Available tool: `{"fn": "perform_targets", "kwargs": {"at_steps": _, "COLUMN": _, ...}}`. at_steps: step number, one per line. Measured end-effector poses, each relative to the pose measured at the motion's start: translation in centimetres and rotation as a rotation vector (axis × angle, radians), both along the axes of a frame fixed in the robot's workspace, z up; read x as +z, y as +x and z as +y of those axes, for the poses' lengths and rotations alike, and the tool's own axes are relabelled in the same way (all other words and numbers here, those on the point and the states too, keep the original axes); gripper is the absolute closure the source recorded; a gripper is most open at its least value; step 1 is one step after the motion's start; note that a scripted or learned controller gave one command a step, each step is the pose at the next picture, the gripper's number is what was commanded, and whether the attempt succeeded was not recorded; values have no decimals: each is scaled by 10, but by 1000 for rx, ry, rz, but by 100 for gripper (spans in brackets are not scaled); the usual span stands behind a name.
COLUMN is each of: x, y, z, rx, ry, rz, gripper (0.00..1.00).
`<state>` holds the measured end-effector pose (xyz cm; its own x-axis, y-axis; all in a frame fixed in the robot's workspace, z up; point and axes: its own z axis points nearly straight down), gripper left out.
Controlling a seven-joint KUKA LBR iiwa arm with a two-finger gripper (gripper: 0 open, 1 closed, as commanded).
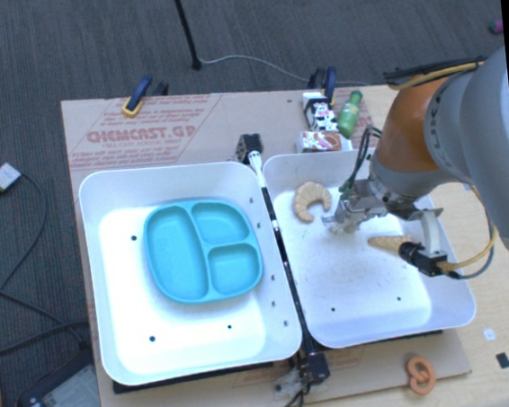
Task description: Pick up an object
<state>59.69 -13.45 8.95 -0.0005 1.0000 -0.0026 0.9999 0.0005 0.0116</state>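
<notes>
Two shallow white bins, one blue three-compartment plastic tray, one tan croissant, one orange pretzel.

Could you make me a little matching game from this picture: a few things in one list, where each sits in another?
Things:
1. blue divided plate
2. croissant
3. green bottle
4. orange pretzel-like ring

Places:
A. on the board in front of the bins
B. in the left bin
C. behind the bins, on the board
D. in the right bin, beside the hand

Pairs: 1-B, 2-D, 3-C, 4-A
</notes>
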Motion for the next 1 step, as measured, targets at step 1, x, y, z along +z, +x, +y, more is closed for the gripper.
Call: {"fn": "perform_targets", "kwargs": {"at_steps": 1, "x": 8, "y": -10, "z": -34, "rx": -1, "ry": 1, "rz": 11, "gripper": 100}}
